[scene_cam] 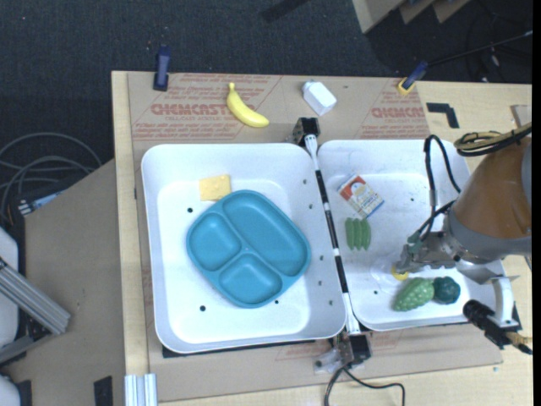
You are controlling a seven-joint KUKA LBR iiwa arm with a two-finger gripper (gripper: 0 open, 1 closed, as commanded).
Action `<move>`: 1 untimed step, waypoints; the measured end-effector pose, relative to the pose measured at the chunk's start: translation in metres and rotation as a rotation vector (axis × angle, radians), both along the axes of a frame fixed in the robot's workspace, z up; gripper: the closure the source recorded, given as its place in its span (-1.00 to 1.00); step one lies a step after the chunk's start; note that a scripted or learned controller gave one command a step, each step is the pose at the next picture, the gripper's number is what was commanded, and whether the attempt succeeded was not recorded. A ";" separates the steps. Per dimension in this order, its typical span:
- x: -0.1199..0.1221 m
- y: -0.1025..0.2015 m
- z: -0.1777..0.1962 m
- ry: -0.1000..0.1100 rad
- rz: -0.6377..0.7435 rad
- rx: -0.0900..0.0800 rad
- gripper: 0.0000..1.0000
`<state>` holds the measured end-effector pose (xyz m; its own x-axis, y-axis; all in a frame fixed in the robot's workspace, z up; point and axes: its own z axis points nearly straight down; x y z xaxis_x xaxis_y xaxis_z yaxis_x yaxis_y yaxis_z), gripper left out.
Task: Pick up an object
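**Objects in the two bins**

In the right bin: a small white carton with red and blue print (pixel 361 197), lying tilted, far and left; a dark green pea pod (pixel 358 233) just nearer, lengthwise; a light green bumpy piece (pixel 413 295) at the near edge, touching a dark teal round piece (pixel 446 291) on its right. In the left bin: a blue divided plate (pixel 247 247), flat, central; a yellow square block (pixel 215 187) at its far-left edge.

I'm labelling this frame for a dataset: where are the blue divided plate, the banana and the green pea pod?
blue divided plate (pixel 247 245): camera view, centre ridge.
banana (pixel 245 108): camera view, middle of its curve.
green pea pod (pixel 359 233): camera view, middle.
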<state>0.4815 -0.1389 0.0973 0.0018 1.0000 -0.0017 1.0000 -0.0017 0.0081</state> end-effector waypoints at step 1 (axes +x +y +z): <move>-0.001 0.001 -0.002 0.004 0.000 0.002 -1.00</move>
